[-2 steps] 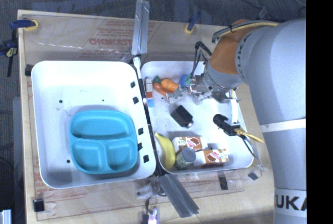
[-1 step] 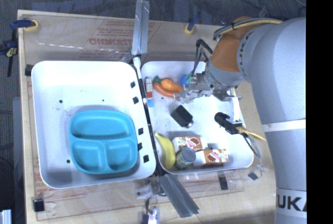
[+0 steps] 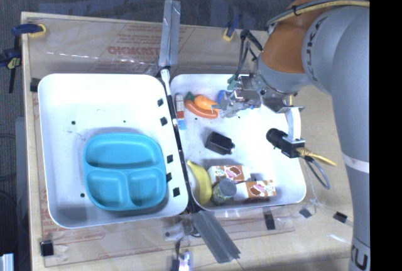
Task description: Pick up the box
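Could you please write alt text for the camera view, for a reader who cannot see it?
The grey arm's pincer hovers over the right bin, near an orange toy; two boxes lie at the front. A blue tray sits in the left bin.

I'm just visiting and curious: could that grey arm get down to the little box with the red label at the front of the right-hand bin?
Probably yes. The box lies face up with nothing on top of it. But a banana, a can and a second box crowd it, so the gripper, now near the carrot, has little room beside it.

Blue tray, yellow banana
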Robot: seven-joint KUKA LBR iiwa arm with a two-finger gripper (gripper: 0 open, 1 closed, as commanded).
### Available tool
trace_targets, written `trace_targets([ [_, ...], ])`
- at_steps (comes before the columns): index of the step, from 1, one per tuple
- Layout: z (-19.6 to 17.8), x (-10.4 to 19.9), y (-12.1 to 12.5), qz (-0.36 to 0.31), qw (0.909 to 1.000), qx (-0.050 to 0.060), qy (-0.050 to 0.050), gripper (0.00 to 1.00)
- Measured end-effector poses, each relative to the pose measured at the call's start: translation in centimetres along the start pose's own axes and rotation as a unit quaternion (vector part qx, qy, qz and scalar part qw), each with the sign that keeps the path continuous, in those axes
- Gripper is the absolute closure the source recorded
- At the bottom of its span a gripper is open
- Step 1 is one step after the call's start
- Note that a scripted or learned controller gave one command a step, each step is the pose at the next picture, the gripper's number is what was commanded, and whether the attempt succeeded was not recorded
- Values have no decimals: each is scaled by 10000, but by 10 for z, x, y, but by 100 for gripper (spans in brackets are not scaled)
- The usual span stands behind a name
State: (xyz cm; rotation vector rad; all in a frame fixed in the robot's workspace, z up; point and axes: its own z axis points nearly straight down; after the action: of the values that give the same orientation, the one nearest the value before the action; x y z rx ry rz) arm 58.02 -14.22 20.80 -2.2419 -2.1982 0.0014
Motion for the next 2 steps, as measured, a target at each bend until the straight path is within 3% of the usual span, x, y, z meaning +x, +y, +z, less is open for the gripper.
trace_targets([
  [1,26,-49,-67,307,9995,14,-3,100],
  [2,-23,19,-68,1909,9816,4,1,100],
])
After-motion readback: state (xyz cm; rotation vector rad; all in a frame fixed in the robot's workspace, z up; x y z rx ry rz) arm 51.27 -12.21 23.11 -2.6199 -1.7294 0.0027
